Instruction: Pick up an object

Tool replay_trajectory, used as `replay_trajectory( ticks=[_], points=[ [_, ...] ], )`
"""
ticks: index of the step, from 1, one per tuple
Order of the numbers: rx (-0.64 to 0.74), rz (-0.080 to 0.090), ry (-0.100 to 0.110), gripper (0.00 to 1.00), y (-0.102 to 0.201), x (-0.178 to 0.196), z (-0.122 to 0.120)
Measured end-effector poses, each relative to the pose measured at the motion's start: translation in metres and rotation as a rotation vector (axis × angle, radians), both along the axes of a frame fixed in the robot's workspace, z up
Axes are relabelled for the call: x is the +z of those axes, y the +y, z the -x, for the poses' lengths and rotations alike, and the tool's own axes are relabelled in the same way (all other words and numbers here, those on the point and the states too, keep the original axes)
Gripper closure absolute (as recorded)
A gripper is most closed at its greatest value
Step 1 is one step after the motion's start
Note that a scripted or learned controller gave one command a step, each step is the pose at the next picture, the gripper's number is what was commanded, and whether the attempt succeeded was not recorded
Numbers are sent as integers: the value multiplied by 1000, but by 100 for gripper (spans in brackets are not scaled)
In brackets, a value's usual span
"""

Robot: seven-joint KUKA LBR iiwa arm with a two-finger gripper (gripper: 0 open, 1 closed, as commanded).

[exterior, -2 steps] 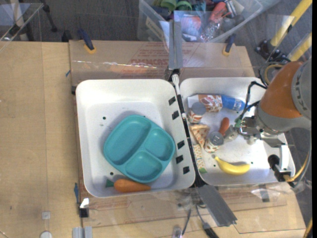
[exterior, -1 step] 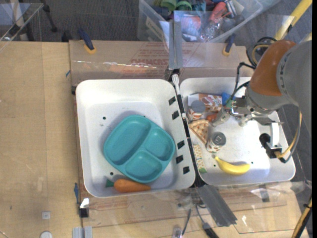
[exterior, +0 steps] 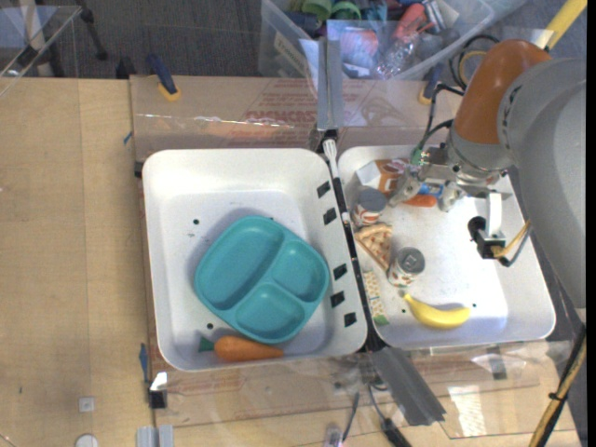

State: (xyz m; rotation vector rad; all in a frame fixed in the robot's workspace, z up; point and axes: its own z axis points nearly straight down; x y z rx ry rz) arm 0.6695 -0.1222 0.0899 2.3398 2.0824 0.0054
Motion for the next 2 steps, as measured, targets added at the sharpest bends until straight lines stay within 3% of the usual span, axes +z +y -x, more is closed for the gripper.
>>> replay_trajectory(
  ticks=[1, 2],
  points=[
    [-64, -6, 12, 0, -8, 7, 78],
    [59, 1, -1, 0, 20, 0, 85]
  ],
)
